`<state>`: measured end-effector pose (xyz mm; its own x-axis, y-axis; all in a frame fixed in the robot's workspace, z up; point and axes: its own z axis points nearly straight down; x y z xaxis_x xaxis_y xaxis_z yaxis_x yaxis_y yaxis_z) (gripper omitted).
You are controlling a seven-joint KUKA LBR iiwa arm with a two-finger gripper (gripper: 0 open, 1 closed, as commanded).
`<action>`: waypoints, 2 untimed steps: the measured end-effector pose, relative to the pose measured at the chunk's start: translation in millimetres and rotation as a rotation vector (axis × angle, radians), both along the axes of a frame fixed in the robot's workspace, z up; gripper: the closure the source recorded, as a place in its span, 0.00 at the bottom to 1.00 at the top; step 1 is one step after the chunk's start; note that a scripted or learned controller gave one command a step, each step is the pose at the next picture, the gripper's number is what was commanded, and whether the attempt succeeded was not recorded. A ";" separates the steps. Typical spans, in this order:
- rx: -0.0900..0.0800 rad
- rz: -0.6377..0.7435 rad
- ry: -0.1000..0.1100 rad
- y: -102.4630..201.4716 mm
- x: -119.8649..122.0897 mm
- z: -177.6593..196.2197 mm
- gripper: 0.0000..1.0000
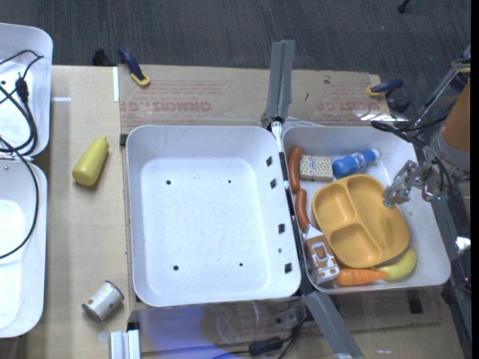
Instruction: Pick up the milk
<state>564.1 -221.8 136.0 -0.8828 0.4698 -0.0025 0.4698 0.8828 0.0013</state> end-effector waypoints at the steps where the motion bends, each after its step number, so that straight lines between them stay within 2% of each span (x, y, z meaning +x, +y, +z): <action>1: 0.000 0.045 0.001 0.0 -36.9 44.0 1.00; 2: -0.001 0.296 -0.001 0.1 -54.2 68.2 1.00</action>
<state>509.9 -221.8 204.2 -0.9814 0.1920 -0.0037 0.1920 0.9814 0.0007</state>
